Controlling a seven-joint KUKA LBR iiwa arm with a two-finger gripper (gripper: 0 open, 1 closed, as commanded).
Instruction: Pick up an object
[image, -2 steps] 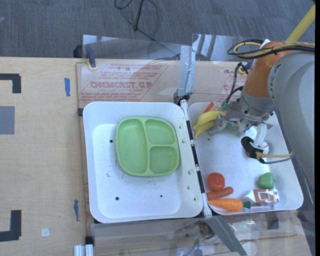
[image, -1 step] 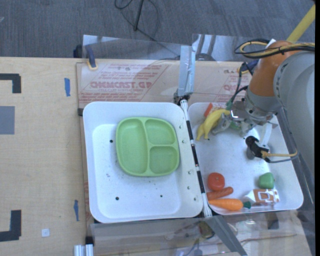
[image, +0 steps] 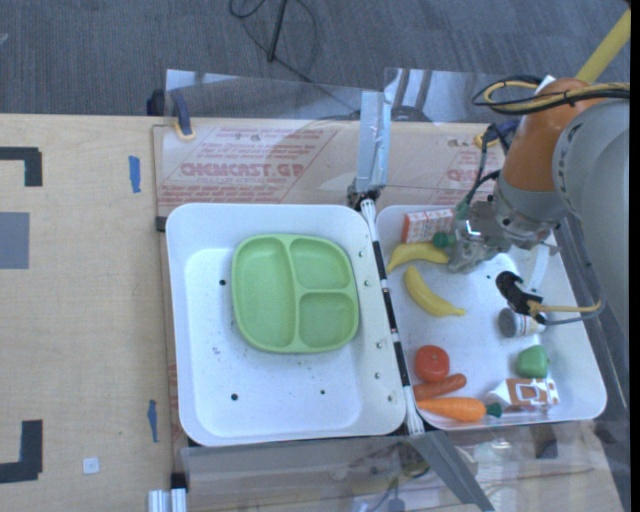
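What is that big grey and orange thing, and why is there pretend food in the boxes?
That big thing is a robot arm, grey with an orange band. It reaches in from the right, and the camera looks down on it from above the bench. At its tip is a gripper, a kind of two-finger hand, hanging low over the right bin beside two toy bananas. I cannot tell whether it is holding anything. That bin also has a small red and white carton, a tomato, two carrots, a green pepper and a few small bits. The left bin holds a green divided plate. The robot practises picking things up.
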